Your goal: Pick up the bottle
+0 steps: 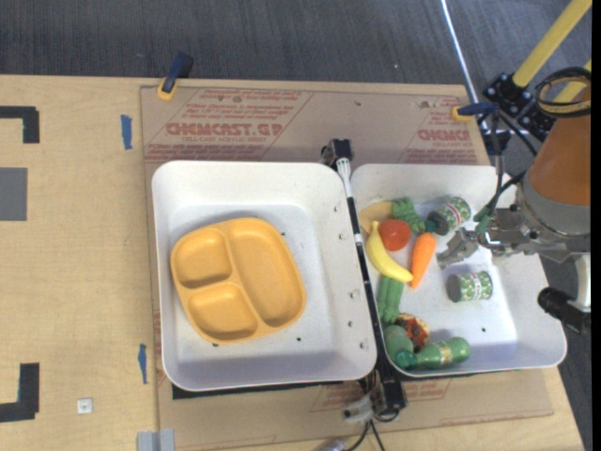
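A green bottle (434,353) lies on its side near the front edge of the right bin (526,332). My gripper (460,249) hangs over the middle of that bin, well behind the bottle and apart from it. It sits between two small green-labelled cans, one behind it (451,212) and one in front (470,286). Its fingers look open and hold nothing.
Toy food crowds the right bin's left side: a banana (385,256), a tomato (394,234), a carrot (422,256), green vegetables (390,299) and a brownish item (411,329) touching the bottle. The left bin (188,186) holds a yellow divided plate (237,278).
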Tool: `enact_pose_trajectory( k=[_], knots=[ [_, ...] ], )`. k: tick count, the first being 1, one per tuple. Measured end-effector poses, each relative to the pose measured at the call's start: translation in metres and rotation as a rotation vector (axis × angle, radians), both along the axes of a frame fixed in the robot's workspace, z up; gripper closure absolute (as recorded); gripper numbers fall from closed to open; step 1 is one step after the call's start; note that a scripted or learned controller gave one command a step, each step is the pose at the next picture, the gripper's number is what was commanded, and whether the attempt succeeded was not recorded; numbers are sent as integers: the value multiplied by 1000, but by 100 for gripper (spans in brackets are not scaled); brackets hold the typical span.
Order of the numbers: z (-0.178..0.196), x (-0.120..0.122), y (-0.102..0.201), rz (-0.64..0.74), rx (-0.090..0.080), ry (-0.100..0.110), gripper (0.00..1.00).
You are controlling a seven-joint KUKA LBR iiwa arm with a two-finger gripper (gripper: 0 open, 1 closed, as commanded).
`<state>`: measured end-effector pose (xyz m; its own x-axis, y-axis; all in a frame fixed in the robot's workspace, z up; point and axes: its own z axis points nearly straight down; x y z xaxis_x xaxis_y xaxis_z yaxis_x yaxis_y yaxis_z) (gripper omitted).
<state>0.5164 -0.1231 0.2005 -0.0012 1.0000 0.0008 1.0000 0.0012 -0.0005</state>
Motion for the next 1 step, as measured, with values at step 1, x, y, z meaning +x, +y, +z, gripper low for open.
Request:
enact_pose_trajectory(
  k=[1],
  knots=[
    [10,1,0,1,0,-2,100]
  ],
)
